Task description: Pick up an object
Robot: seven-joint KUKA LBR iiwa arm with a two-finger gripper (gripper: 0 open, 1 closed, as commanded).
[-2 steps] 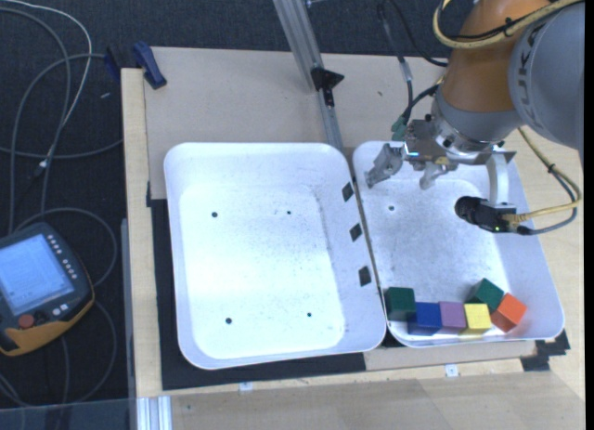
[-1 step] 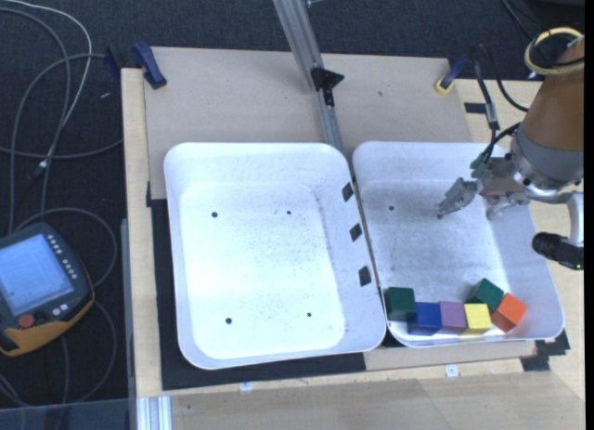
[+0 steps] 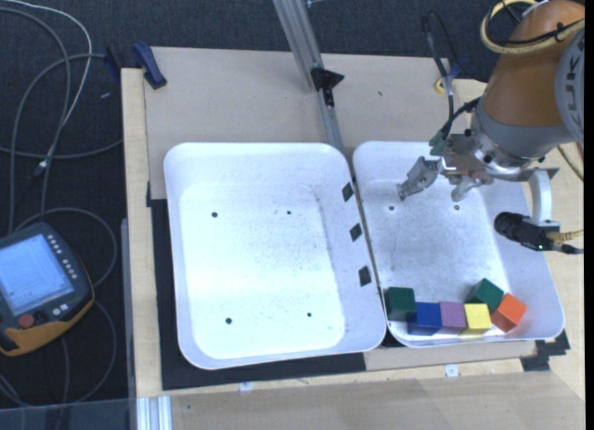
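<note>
Two shallow white plastic bins are seen side by side on a pale wooden bench point(image 3: 232, 84). The left-hand bin point(image 3: 186, 177) shows a speckled floor with a few small dark holes. The right-hand bin point(image 3: 408, 242) holds a row of small coloured cubes gathered along its near edge.

From left to right, the row is made up of a dark green cube point(image 3: 400, 302), a blue cube point(image 3: 428, 317), a pale purple cube point(image 3: 452, 314), a yellow cube point(image 3: 477, 316) and an orange cube point(image 3: 510, 310); a second green cube point(image 3: 487, 292) is set just behind the yellow and orange ones. The cubes are packed close, most touching their neighbours.

The grey arm with its orange band point(image 3: 538, 57) is seen reaching in from the right, and the two-finger metal gripper point(image 3: 434, 183) is held above the far half of the right-hand bin, well apart from the cubes. The two fingers are spread apart, one angled toward the left and the other pointing down, and nothing is held between them.

A slanted aluminium rail point(image 3: 292, 19) crosses the bench from the top, ending near the gap between the bins. A blue clamp point(image 3: 148, 64) sits at the far left corner of the bench, and a grey-and-orange teach pendant point(image 3: 37, 280) with loose cables lies on the dark floor to the left.
</note>
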